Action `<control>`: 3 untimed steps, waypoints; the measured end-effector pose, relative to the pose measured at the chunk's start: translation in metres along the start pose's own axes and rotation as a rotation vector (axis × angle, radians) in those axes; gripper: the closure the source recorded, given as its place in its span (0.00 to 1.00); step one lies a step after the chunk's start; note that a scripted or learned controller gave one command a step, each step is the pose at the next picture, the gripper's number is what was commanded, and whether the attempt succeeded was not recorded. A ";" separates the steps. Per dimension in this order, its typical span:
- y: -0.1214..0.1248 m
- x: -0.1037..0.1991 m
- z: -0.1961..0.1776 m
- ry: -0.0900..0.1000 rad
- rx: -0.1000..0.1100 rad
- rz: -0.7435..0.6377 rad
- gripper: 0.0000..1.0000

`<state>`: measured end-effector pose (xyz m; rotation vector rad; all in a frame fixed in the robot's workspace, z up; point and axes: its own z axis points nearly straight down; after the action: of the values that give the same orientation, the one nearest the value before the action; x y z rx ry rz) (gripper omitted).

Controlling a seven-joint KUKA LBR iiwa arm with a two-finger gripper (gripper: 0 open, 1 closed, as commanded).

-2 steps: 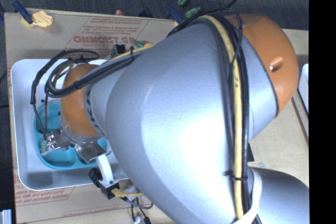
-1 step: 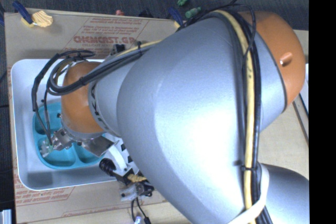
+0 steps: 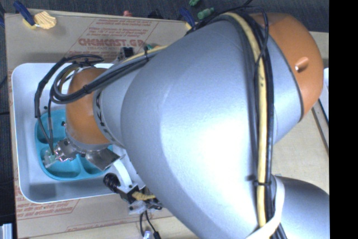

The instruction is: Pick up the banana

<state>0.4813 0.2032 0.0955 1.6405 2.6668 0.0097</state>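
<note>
My arm [image 3: 224, 120] covers most of the left bin [image 3: 22, 120] and half the blue tray [image 3: 47, 131]; right bin hidden.

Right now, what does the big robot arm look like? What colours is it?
The arm is big, smooth and rounded, mostly silvery grey. It has an orange band near the wrist and another orange part higher up. Black and yellow cables run along it, and black cables loop by the wrist. The gripper is shiny metal.

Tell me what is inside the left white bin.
A blue tray lies in the bin, and the claw is over it. The arm covers the rest, so no banana can be confirmed.
</note>
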 end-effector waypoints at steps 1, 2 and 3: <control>0.003 0.000 -0.002 -0.007 -0.008 -0.451 0.00; 0.002 -0.008 -0.011 -0.018 0.000 -0.444 1.00; 0.001 -0.011 -0.020 -0.020 0.006 -0.444 1.00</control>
<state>0.4865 0.1936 0.1153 1.0087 2.9483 -0.0188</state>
